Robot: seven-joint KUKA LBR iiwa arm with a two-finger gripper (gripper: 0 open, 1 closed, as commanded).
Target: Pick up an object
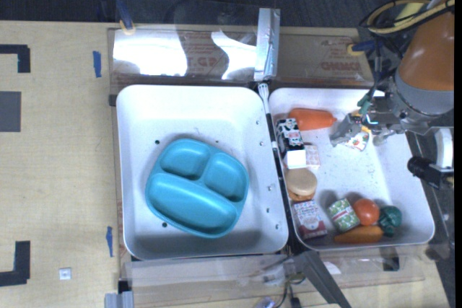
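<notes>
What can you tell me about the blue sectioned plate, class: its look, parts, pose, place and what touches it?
The blue plate is glossy turquoise, apparently plastic, with rounded corners. Raised ridges split it into three compartments: two smaller ones at the far side, one long one nearer the camera. It lies flat, open side up, turned at an angle, on the floor of the left bin. Nothing else touches it.

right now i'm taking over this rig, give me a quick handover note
Gripper: over the upper part of the right bin, fingers' state unclear; a small white packet sits right at its tip, hold not confirmed.
Right bin: orange carrot-like piece, burger, tomato, small boxes and cans along the left wall and front.
Left bin: blue divided plate.
Done: no lift confirmed.
Left: grasp one object and raise it.
</notes>
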